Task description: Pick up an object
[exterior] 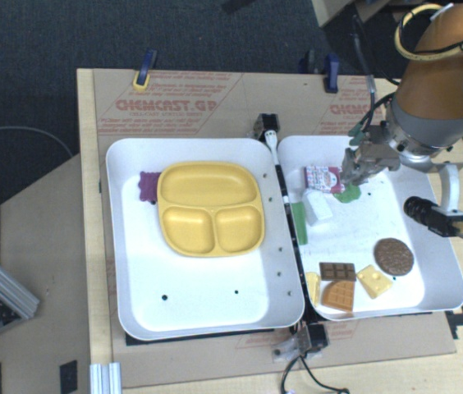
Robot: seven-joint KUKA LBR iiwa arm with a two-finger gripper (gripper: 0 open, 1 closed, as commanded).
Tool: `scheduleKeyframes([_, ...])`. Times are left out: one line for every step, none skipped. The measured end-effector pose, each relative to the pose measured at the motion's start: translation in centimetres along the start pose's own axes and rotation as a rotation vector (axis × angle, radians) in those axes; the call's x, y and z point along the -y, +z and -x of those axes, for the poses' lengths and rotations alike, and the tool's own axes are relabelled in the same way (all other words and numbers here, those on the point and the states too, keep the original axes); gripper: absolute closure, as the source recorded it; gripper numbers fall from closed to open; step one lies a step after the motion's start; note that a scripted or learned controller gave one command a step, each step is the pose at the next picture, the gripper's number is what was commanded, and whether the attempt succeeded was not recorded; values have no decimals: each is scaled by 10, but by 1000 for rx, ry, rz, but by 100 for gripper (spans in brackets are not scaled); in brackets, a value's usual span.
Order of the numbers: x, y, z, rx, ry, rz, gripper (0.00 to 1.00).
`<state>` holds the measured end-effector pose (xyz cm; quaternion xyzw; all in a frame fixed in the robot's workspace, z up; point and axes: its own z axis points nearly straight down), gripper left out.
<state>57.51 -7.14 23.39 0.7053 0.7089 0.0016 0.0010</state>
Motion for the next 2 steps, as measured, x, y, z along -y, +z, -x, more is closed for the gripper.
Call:
scheduleKeyframes([5,-1,7,0,5,-3,100])
scheduleKeyframes([4,-1,3,0,4,-3,100])
